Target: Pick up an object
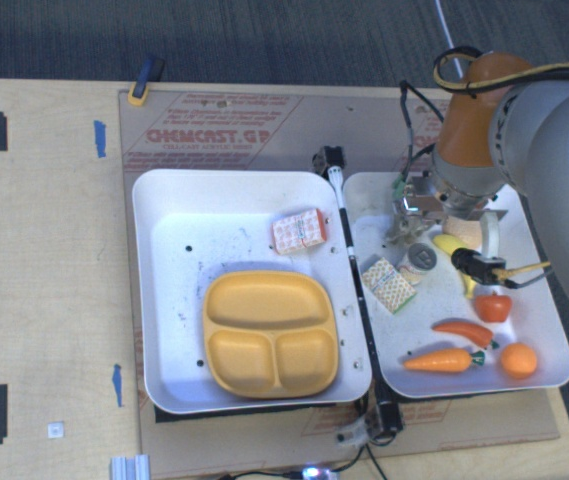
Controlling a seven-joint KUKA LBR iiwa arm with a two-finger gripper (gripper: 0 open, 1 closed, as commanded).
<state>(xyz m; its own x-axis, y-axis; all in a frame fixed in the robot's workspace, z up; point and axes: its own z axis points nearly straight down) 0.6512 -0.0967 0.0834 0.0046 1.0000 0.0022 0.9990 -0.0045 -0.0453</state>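
1. Two white bins: the left bin has a yellow tray, the right bin has toy food.
2. The gripper is low there; I cannot tell its grip.
3. The carrot lies unpicked.

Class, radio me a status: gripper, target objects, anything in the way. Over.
Gripper low in right bin, nothing seen held. Patterned packet, banana, carrot lying loose. Objects crowd close around it.

I couldn't make out the end effector fingers under the wrist. The arm ran off the right edge and hid the right bin's far corner. The banana was partly covered.
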